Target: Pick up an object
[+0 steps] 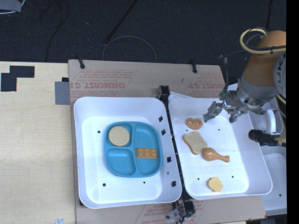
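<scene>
In the right bin lie a pretzel, a slice of bread, a chicken drumstick and a small yellow chunk. My gripper hangs over the bin's far right part, up and to the right of the pretzel. Its fingers are spread open with nothing between them.
The left bin holds a blue sectioned plate with a round cracker and an orange waffle piece on it. A black divider runs between the bins. Cardboard lies under both bins.
</scene>
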Robot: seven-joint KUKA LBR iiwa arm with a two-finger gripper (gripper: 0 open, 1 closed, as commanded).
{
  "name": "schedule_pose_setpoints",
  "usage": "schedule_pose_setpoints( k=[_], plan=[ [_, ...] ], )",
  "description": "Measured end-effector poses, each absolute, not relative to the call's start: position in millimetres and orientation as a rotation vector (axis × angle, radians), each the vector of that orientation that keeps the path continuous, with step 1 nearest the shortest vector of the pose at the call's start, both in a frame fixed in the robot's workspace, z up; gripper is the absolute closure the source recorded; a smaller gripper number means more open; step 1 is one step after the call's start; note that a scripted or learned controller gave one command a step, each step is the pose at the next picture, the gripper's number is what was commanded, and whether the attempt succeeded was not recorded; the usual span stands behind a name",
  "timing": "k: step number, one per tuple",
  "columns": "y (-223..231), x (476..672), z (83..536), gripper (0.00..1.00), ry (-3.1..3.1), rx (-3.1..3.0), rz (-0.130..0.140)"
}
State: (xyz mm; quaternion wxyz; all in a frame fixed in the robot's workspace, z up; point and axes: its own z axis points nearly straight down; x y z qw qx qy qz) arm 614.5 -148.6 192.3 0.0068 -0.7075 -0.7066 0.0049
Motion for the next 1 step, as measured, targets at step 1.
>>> schedule_pose_setpoints(
  k=[1],
  plan=[
    [-148.7,617.4,201.2,0.0,-2.22,-2.219,0.002]
  ],
)
